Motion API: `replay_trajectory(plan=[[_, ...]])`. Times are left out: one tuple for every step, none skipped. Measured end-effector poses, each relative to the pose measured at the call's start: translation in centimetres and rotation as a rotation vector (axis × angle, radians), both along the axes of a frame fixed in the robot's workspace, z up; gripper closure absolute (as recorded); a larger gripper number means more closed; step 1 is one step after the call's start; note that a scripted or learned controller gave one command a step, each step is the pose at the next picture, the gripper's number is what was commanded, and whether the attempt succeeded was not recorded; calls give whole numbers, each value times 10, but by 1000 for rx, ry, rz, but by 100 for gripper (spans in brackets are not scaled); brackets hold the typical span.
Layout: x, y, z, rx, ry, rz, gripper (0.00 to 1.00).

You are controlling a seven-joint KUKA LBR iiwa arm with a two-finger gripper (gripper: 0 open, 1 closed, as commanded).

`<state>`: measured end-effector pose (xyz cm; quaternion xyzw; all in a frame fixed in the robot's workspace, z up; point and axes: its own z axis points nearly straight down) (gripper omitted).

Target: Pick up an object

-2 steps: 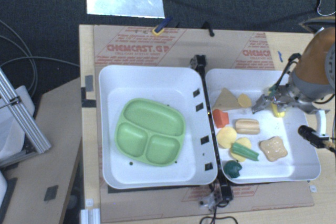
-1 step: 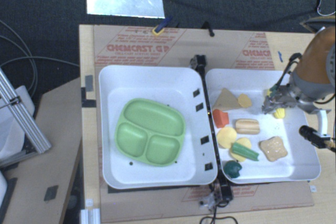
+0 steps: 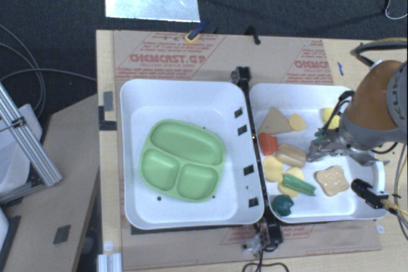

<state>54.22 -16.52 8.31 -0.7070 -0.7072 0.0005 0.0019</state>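
toy foods (image 3: 292,157) | mixed colours, loose heap | right bin (image 3: 299,212) | bread slice (image 3: 331,179) lying flat

A pale wooden desk (image 3: 76,137) carries a flat sheet of brown cardboard (image 3: 172,54) printed with red lettering, and a strip of bare wood shows along the sheet's left side. Two shallow white bins sit side by side directly on the cardboard, touching along a black clamped seam: the left bin (image 3: 137,111) and the right bin (image 3: 319,210). A small yellow and blue object (image 3: 196,34) lies at the far edge of the cardboard, near its middle.
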Motion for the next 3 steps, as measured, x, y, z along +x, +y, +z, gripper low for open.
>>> replay_trajectory(plan=[[-58,20,1,0,-2,0,100],[-53,-5,100,-7,-15,-1,100],[-54,-44,0,-4,-11,-2,100]])
